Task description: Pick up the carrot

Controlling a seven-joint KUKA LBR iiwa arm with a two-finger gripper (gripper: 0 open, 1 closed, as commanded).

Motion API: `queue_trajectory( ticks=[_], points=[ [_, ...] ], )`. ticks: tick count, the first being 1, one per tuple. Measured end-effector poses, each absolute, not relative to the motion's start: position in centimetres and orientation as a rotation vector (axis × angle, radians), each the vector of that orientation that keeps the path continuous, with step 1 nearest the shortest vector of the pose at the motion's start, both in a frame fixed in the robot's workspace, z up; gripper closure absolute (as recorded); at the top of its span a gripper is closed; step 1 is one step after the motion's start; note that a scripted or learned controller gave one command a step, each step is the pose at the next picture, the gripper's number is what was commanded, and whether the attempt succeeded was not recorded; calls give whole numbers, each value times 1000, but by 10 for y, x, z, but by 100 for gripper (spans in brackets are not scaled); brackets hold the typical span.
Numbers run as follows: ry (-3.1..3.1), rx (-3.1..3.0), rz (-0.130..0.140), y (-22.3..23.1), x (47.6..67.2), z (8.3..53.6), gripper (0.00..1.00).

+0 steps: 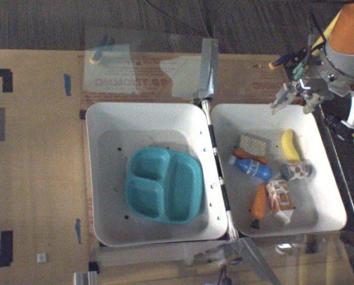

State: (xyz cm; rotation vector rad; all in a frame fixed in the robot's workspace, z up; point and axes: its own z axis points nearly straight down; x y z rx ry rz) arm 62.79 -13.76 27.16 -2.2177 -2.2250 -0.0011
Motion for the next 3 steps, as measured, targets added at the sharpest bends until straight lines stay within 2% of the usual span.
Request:
queue_trajectory(
  ticks=[1, 2, 3],
  points=[
    [-2709, -1591, -1, -140, 581, 210, 0],
    [-2912, -1178, -2, -120, 524, 159, 0],
    [-2908, -1226, -4, -99, 483, 89, 0]
  ],
)
